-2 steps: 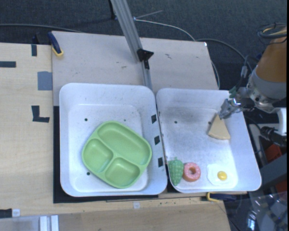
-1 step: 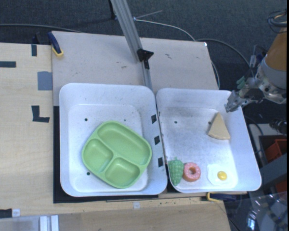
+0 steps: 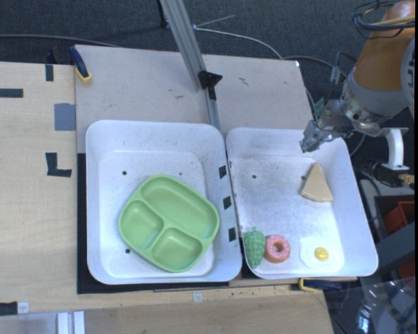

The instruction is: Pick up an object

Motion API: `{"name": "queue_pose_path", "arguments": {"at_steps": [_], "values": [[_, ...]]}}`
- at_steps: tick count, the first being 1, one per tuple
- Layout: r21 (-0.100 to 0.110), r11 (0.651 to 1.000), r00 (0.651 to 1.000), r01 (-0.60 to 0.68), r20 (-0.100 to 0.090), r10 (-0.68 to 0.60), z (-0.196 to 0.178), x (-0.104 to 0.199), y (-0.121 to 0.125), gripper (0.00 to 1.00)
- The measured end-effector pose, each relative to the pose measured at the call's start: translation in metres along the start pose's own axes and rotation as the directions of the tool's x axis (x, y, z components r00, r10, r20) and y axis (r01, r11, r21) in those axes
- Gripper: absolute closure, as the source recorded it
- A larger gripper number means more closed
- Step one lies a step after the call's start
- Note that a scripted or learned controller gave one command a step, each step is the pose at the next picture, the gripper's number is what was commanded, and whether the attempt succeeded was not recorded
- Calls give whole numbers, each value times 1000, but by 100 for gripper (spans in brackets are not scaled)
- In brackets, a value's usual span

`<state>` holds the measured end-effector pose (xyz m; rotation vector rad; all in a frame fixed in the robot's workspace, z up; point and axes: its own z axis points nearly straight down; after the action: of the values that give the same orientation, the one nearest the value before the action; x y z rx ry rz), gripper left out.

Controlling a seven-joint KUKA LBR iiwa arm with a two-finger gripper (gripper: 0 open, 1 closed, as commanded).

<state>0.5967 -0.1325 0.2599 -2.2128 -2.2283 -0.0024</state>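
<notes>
The right bin (image 3: 279, 193) holds a tan wedge of cheese (image 3: 316, 185) near its right side. Along its front edge lie a green leafy vegetable (image 3: 253, 247), a pink frosted donut (image 3: 276, 248) and a fried egg (image 3: 320, 254). My gripper (image 3: 312, 142) hangs over the bin's back right corner, above and just behind the cheese wedge, apart from it. Nothing shows between its dark fingers. The orange band (image 3: 386, 54) of the arm sits at the upper right.
The left bin (image 3: 104, 186) carries a green divided plate (image 3: 169, 223). A grey metal post (image 3: 184, 30) slants from the top down to the seam between the bins. Cables run along the bench's back edge and right side.
</notes>
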Motion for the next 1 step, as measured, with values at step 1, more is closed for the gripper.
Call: {"name": "queue_pose_path", "arguments": {"at_steps": [1], "values": [[1, 1000, 1000, 1, 1, -1, 5, 56, 24, 100]]}}
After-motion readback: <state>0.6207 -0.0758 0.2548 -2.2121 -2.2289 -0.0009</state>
